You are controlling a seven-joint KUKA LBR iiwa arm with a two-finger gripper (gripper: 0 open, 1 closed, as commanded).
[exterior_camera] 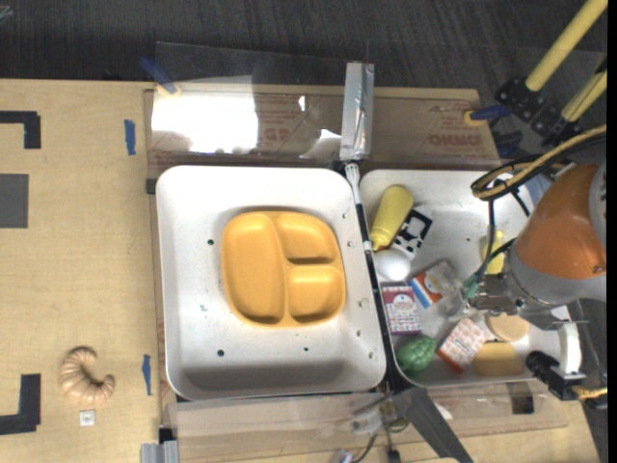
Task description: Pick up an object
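My gripper (461, 292) reaches into the right bin (453, 186) from the right, below the orange band of the arm (564, 234). It hovers over a cluster of items: a red and white carton (400, 307), a red patterned packet (465, 340) and a clear plastic piece (439, 278). A yellow bottle (390, 212) lies at the bin's far left beside a black and white tag (415, 231), and a white ball (390, 265) sits under it. A green object (416, 355) and a tan block (499, 358) lie near the front wall.
The left bin (183, 258) holds a yellow divided plate (282, 266). A curled tan toy (87, 374) lies on the bench at the lower left. Yellow cables (501, 177) loop over the right bin's far corner.
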